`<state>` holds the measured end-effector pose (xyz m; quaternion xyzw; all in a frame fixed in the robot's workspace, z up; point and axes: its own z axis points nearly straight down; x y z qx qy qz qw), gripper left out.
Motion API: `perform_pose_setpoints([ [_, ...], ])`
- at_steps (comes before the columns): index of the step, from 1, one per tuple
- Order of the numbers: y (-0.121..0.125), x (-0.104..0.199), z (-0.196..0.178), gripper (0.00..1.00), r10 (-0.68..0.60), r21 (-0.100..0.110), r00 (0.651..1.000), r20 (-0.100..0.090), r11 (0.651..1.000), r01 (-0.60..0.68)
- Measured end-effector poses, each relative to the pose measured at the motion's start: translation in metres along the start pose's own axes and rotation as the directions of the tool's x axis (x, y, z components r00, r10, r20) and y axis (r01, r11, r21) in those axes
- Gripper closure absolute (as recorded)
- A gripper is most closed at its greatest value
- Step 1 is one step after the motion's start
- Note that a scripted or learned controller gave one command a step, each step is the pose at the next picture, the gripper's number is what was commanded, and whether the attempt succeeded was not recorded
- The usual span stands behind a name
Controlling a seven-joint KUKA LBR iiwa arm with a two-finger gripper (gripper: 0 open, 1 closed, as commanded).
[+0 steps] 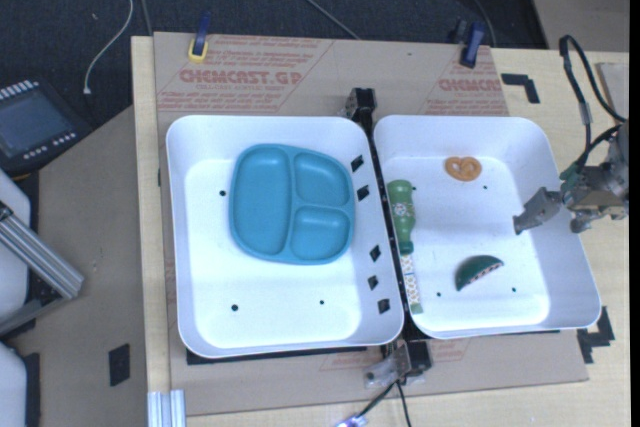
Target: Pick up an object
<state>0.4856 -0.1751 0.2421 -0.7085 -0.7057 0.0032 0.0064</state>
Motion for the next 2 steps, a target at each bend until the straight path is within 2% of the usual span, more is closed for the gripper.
perform_pose_setpoints([
  [1, 0.003, 0.000, -0.006, 0.00, -0.004, -0.012, 1.000, 0.003, 1.000, 0.004],
  [2, 0.003, 0.006, 0.056, 0.00, -0.004, -0.007, 1.000, 0.001, 1.000, 0.004],
])
